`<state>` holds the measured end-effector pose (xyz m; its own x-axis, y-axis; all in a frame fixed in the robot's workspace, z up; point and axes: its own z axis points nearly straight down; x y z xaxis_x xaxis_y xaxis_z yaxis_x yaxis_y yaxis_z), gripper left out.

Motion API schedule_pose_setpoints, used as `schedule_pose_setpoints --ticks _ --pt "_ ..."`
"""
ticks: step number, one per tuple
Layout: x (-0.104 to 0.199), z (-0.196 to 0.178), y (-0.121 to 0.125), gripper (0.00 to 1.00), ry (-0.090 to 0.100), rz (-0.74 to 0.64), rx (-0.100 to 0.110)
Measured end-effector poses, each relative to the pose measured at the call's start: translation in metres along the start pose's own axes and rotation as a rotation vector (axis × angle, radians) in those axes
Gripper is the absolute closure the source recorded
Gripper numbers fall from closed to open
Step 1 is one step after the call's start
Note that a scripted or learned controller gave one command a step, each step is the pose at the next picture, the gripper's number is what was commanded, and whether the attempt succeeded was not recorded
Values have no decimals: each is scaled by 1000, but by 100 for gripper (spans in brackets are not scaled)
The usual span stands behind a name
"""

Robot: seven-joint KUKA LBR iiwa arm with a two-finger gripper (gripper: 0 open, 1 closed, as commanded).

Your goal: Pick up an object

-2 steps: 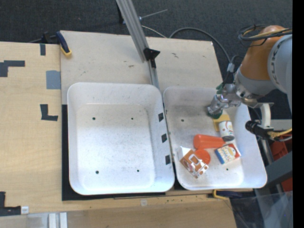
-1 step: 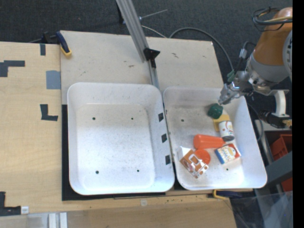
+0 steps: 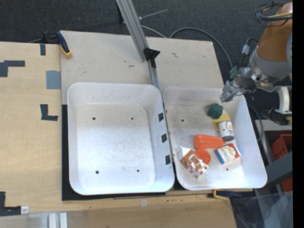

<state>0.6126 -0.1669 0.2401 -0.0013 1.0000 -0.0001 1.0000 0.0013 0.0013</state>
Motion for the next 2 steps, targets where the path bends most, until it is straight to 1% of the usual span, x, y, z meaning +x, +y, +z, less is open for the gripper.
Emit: schedule_pose_setpoints --ticks 1,2 --pt "49 -8 -19 100 1 -4 2" --pt "101 1 -29 100 1 -5 5"
